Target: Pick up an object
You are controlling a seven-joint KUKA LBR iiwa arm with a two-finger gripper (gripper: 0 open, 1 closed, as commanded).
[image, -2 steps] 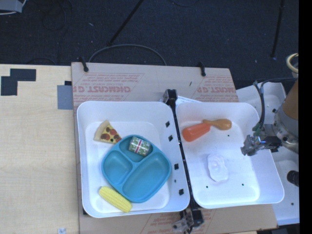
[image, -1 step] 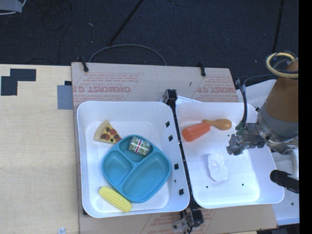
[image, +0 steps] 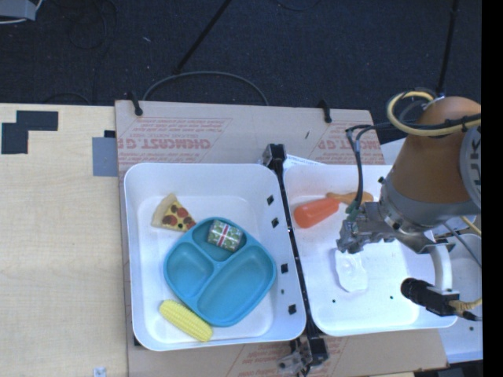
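Two white bins share the bench. Nearest the gripper [image: 355, 240] lies a white object [image: 351, 272], just below it in the right bin [image: 377, 316]; an orange carrot [image: 316, 211] sits up-left. Nothing looks lifted yet; the grasp remains, and whether anything is gripped I cannot tell.

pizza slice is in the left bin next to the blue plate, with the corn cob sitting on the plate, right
Not quite. The camera view shows the corn cob lying on the left bin floor, against the blue plate's lower left edge, not on it. The pizza slice is indeed in that bin, just up-left of the plate.
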